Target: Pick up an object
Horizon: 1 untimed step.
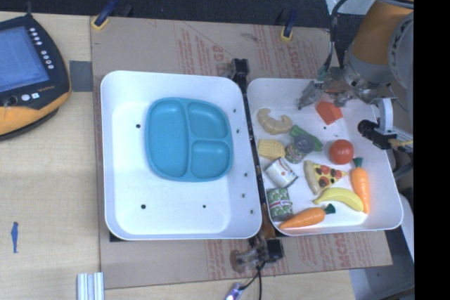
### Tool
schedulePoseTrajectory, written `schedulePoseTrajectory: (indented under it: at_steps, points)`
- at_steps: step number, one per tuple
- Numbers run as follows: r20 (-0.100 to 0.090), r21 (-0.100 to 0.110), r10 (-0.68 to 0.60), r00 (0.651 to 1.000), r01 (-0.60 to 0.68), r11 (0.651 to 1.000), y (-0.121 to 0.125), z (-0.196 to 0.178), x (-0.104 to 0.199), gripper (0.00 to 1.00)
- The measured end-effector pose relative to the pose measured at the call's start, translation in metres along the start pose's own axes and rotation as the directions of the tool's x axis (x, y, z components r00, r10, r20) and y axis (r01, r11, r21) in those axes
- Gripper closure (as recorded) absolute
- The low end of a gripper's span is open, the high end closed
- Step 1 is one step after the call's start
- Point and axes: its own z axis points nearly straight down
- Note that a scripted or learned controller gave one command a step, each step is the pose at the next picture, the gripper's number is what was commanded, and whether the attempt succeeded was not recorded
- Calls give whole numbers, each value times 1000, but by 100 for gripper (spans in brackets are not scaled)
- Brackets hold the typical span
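My gripper (325,99) hangs over the far end of the right bin (383,225), open, with its grey fingers (305,98) splayed. A small red block (328,112) lies just below and between them; whether they touch it I cannot tell. Toy food fills the same bin: a beige croissant (274,121), a corn piece (271,148), a tomato (341,151), a pizza slice (322,175), a banana (340,197), two carrots (360,183) (304,218) and small cans (280,172).
The left bin (119,214) holds a blue divided plate (188,138). An orange-edged control tablet (24,77) lies on the bench at the far left. Clamps (240,69) sit where the two bins meet. The arm's orange band (376,24) rises at the right.
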Motion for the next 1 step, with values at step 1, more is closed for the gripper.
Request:
schedulePoseTrajectory:
  at_steps: [1]
  points:
    - [6, -6, -1, 1000, 1, 1000, 2, -15, -3, 100]
